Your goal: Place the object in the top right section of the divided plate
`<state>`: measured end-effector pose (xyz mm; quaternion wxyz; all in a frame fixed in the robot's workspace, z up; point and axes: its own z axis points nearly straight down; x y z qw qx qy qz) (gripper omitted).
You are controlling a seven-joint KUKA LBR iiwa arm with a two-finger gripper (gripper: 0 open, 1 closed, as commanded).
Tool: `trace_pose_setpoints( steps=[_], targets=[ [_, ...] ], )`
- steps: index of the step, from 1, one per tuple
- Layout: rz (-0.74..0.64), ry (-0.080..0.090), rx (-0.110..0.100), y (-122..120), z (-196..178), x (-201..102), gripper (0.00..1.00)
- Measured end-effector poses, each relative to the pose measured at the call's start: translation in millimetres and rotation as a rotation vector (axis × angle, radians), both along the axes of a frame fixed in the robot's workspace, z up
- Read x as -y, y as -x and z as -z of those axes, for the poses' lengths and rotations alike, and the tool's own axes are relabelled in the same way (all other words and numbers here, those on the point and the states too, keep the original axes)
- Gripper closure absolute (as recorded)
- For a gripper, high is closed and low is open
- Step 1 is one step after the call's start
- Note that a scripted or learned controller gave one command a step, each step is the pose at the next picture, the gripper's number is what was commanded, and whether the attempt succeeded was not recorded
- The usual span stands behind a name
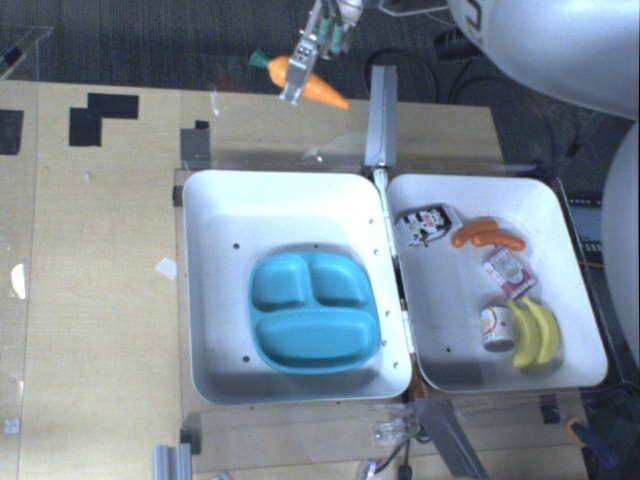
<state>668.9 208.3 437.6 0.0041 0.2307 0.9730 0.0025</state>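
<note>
A blue divided plate (313, 311) lies in the left white bin (220, 268), with two small sections at its far side and one wide section at the near side. High above the bin's far edge my gripper (300, 68) is shut on an orange toy carrot (318, 90) with a green top. The carrot lies crosswise between the fingers, its green end to the left and its tip to the right. It hangs well above and beyond the plate.
The right bin (570, 268) holds a black-and-white item (427, 223), an orange sausage (487, 234), a pink packet (508, 273), a small can (496, 328) and yellow bananas (534, 332). A metal post (382, 118) stands at the divider between bins.
</note>
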Motion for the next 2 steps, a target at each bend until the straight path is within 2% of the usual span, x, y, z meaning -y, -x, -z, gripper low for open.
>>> trace_pose_setpoints(
  steps=[1,2],
  targets=[
    [0.053,0.001,-0.002,10,42,79,1.0],
    [-0.075,0.0,0.0,8,0,13,1.0]
  ],
)
